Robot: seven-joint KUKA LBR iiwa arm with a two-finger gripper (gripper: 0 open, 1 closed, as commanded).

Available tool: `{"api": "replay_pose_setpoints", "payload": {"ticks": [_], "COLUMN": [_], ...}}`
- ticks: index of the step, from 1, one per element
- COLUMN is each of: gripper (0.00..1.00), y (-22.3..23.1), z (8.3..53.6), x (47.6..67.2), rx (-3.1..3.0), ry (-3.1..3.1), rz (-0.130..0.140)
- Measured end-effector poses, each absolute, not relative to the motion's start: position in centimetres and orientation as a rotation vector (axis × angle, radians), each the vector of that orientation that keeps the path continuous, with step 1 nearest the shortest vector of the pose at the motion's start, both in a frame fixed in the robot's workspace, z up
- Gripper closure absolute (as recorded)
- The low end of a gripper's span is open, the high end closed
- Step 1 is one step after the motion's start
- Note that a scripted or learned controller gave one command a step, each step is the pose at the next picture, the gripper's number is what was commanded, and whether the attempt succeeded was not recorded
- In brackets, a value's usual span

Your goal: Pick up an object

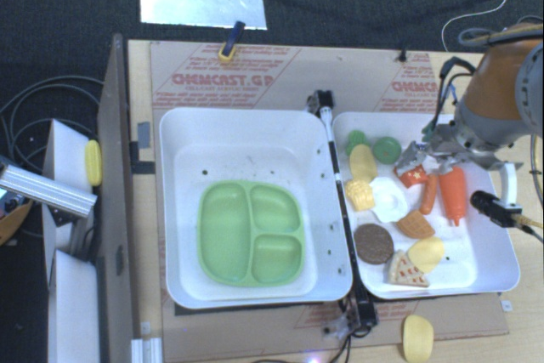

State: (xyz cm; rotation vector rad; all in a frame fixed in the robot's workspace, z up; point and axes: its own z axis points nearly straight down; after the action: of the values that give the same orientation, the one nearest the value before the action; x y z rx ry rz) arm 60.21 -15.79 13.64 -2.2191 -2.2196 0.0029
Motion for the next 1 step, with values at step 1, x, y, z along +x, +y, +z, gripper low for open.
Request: {"api": "replay_pose_setpoints", "payload": {"ticks": [1], "gripper": [0.0], "y": [-17.08], "z": [8.42], "x": [59.55], "rx": [-2.214], "ry": [-2.222], "rz": [-0.009]}}
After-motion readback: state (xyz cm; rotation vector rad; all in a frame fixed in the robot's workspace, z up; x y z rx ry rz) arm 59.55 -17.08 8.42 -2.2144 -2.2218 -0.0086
